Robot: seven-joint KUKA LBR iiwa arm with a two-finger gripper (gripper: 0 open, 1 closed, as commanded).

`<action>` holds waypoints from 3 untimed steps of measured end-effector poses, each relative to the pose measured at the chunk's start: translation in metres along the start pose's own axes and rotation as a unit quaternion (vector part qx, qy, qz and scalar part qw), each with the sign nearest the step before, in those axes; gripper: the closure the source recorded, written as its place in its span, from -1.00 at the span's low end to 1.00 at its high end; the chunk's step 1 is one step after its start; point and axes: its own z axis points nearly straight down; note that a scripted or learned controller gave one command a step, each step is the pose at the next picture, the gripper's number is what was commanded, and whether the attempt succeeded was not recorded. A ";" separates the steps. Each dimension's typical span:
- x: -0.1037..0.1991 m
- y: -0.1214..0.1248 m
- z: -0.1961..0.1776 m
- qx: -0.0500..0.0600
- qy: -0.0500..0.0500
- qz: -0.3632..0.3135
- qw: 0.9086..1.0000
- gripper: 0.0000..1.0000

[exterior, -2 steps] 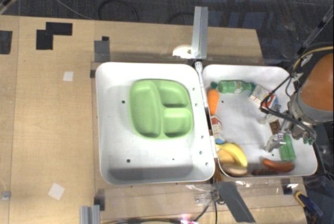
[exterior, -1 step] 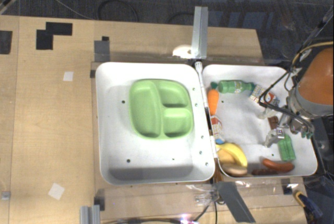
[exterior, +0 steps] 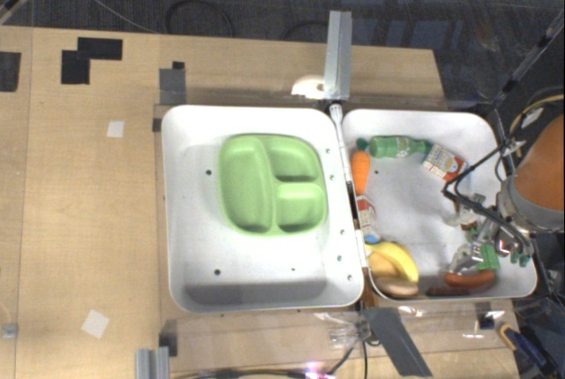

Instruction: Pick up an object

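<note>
Bench inventory, taken with the right bin (exterior: pixel 415 123) as landmark. Item one: my gripper (exterior: pixel 474 261), low over the bin's front right corner, green-tipped hardware at the end of my grey wrist, orange band (exterior: pixel 540 170) above it at the bin's right wall, black cables looping over the bin's right side. State of my jaws: cannot tell, since the tips blur into the clutter beneath them, and I cannot see anything clearly between them. Item two: sausage (exterior: pixel 462 282), reddish brown, lying flat along the bin's front wall, just under my tips; touching or apart, not clear. Item three: banana (exterior: pixel 395 262), yellow, at the bin's front left corner, with a tan rounded piece (exterior: pixel 398 288) against its front side. Item four: carrot (exterior: pixel 360 171), orange, lying along the bin's left wall. Item five: green bottle (exterior: pixel 399 147), on its side near the bin's back wall. Item six: small carton (exterior: pixel 441 162), white with red and green print, tilted, just right of the bottle. Item seven: small packet (exterior: pixel 365 213), white and red, by the left wall between carrot and banana. Item eight: left bin (exterior: pixel 190 280), adjoining the right bin's left wall, holding a green divided tray (exterior: pixel 270 183).
</note>
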 end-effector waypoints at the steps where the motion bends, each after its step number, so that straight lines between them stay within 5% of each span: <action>1: -0.032 0.009 0.001 0.000 0.002 -0.105 0.994 -1.00; 2: -0.036 0.012 -0.013 0.000 -0.005 -0.108 0.994 1.00; 3: -0.050 0.016 -0.068 -0.002 0.004 -0.248 0.969 1.00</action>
